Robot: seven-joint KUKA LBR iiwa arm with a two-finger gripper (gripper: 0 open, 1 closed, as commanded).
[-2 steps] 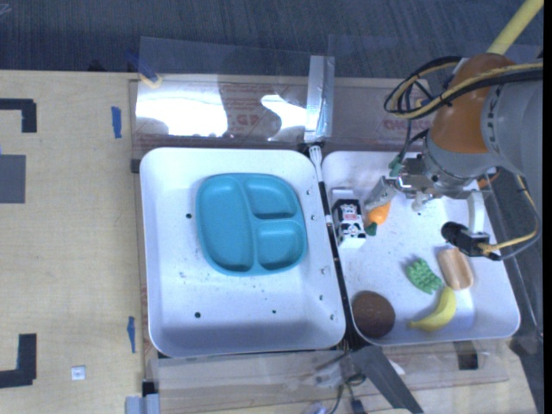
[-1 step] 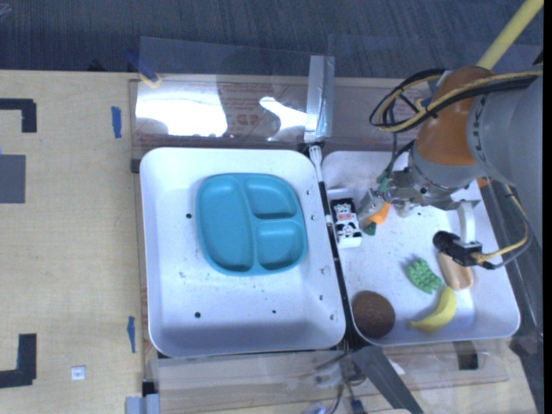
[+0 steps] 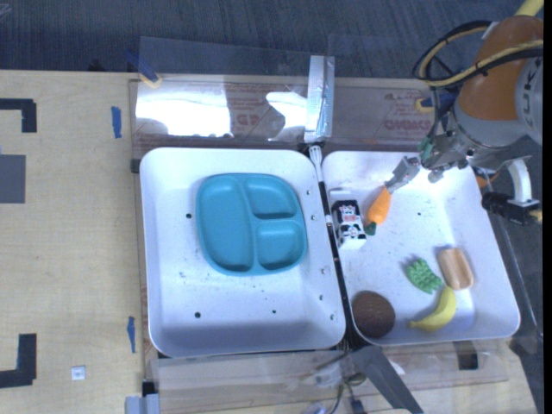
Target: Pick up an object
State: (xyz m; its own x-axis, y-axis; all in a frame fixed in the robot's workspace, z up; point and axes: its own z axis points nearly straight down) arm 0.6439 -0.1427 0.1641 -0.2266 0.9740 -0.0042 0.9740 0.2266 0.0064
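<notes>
So the arm comes in over the far right corner of the right bin (image 3: 492,257), and the claw (image 3: 404,172) hangs just above the carrot (image 3: 378,207), off its fat orange end. Whether it's got anything pinched or how wide it's spread, I honestly can't tell; the tip is a small grey blur from this angle. Nothing looks lifted, so I'd call the pick not made yet.

Using the carrot as the anchor: it lies tilted, leafy end pointing toward the bin's near side, and that green tip sits just beside a small black-and-white toy (image 3: 348,220) that's tucked against the wall shared with the left bin (image 3: 164,266). Well toward the near side from the carrot you get a green spiky thing (image 3: 422,275), a bread-roll-looking piece (image 3: 454,266) and a banana (image 3: 436,310) all bunched up, roll and banana about touching. A brown ball (image 3: 373,313) sits in the near corner, well apart from the carrot.

My guess is the carrot's the target because the claw is parked right over it. Room-wise it's decent: bare white floor on the carrot's right and far sides, so a descent there is clean. The tight side is the left, with the toy and the dividing wall close by. The blue divided plate (image 3: 252,222) across in the other bin is out of the way.
</notes>
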